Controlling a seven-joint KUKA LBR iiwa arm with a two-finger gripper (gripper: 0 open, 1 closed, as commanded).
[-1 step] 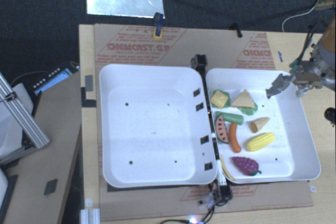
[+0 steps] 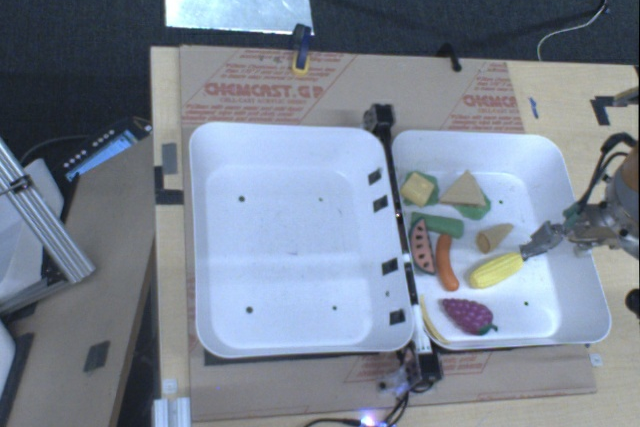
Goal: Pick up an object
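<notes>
Where the arm enters from the right edge of the worktop, you will find the gripper (image 2: 540, 240) low inside the right bin (image 2: 575, 310), its fingers pointing left. Note the yellow corn cob (image 2: 496, 269) lying just below and left of the fingertips, close to them or touching; contact cannot be confirmed. Whether the fingers are parted or closed cannot be told at this size, and nothing is seen held between them. The wrist sits over the bin's right rim, roughly level. Further left you have a tan cone (image 2: 493, 237), an orange carrot (image 2: 446, 263), a watermelon slice (image 2: 422, 245), and purple grapes (image 2: 468, 316) near the front edge. The left bin (image 2: 290, 240) stands beside it.
</notes>
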